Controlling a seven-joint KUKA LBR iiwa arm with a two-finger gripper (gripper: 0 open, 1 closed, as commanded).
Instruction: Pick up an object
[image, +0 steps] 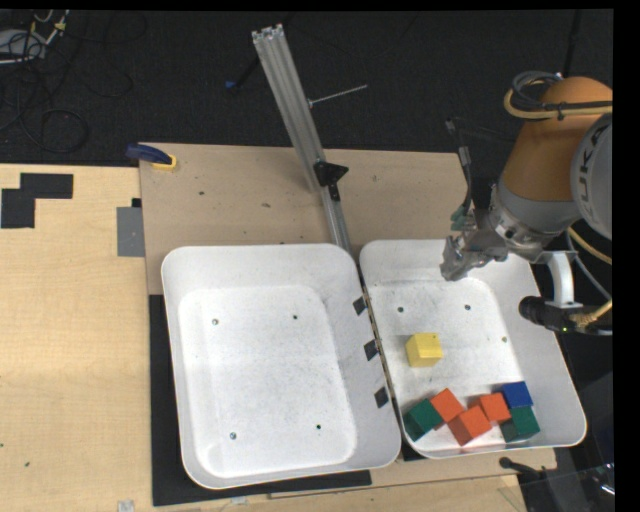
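Gripper (456, 262) over far end of right bin (440, 258); finger opening cannot be told, nothing seen held. Yellow cube (424, 348) nearer the camera than it, apart. Beyond that, at near edge: cluster of orange, green, blue blocks (475, 412).

A yellow cube (424, 348) is sitting alone mid-bin in the right bin (480, 300); orange (447, 405), green (423, 417) and blue (516, 394) blocks are clustering along its near edge.
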